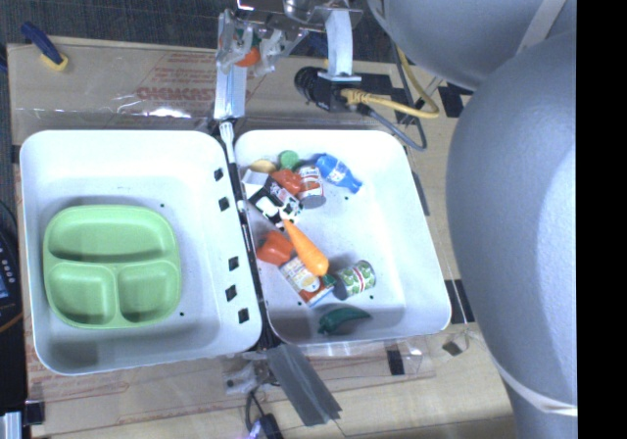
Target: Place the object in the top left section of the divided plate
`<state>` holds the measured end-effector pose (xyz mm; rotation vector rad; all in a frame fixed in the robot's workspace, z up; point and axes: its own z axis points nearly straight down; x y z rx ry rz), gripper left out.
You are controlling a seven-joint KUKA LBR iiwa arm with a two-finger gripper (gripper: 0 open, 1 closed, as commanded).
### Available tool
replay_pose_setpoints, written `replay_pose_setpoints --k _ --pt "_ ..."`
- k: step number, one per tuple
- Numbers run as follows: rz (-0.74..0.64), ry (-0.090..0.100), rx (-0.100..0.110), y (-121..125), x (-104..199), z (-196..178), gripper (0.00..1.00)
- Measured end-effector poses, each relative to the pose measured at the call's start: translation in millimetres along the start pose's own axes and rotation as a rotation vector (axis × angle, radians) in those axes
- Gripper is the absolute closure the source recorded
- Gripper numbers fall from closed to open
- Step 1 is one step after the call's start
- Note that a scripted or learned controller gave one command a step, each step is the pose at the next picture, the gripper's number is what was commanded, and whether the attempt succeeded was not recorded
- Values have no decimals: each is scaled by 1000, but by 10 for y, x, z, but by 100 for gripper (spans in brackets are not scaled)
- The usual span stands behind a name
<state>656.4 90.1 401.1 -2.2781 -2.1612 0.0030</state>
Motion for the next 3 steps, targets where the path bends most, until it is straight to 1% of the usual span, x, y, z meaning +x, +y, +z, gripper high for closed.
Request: replay_pose_setpoints --k 1,2,3 --pt "53 0 0 -28 440 -406 100" --pt "42 0 -2 -32 582 -402 100" --pt "124 0 -3 -47 846 -405 100"
